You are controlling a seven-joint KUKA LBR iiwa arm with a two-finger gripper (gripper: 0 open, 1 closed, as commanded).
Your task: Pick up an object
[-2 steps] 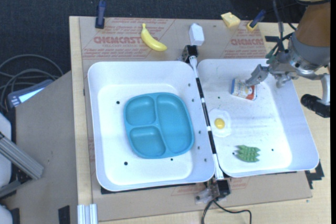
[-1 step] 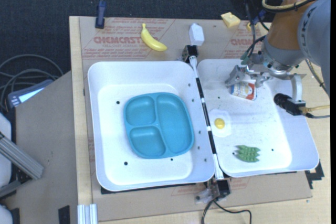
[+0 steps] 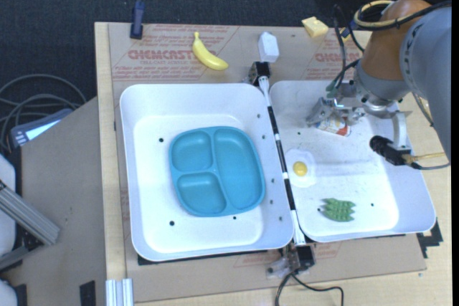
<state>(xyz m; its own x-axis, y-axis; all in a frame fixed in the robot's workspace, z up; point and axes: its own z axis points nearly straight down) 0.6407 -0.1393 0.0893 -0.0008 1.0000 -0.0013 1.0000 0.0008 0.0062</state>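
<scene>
Gripper (image 3: 326,113): low in the right bin's (image 3: 409,215) far part, over a red-white object (image 3: 337,127); finger state cannot be told. Fried egg (image 3: 300,170) and green pods (image 3: 338,209) nearer. Risk: flat object slipping free, leaving an empty grasp.

Divided plate (image 3: 215,170) in left bin (image 3: 143,154)

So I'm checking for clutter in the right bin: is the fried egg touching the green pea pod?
Apart. The camera view shows bare white bin floor between the fried egg and the green pea pod.
</scene>
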